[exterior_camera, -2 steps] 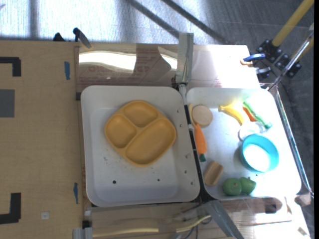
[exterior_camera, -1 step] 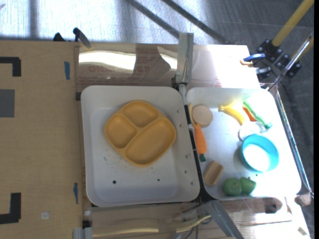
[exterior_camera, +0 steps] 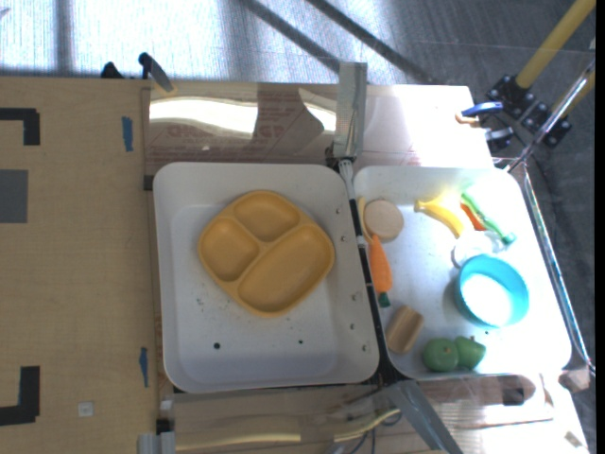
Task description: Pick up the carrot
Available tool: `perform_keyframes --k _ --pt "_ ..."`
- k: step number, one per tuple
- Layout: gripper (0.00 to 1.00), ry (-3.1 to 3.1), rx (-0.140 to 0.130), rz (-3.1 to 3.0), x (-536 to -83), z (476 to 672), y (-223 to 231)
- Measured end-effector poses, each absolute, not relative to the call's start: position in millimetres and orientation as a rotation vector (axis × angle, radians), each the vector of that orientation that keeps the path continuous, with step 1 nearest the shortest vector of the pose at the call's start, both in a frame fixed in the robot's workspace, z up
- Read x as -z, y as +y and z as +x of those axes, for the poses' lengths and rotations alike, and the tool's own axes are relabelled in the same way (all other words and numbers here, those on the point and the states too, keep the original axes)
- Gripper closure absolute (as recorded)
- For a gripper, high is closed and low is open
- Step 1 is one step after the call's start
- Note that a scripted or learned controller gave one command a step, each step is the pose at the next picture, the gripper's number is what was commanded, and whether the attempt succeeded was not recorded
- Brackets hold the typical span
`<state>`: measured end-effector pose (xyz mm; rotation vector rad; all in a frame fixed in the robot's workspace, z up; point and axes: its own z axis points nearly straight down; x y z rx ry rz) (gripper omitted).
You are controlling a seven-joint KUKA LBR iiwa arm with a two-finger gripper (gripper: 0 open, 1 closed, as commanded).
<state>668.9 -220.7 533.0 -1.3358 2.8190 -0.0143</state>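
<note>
progress: nothing done yet from what I see, carrot not lifted, whole pick left.
carrot: lying in right bin, hard against its left wall, between the tan block and round disc.
gripper: can't tell its state or its spot relative to the carrot.

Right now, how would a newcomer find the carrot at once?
Look in the right-hand shallow white bin, along its left wall. The slim orange carrot lies lengthwise there, below the round beige disc and above the tan block. It is the only long, tapered orange piece with a green tip.
</note>
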Motion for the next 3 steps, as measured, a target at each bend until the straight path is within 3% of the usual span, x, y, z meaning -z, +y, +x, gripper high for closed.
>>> perform_keyframes --k 1,2,3 --pt "1.00 2.808 0.022 -1.330 -546.3 670.1 -219.1" --pt "0.00 2.809 0.021 -1.330 -545.7 670.2 -219.2" --pt "0.00 2.729 0.009 -1.534 -537.1 667.8 -221.8"
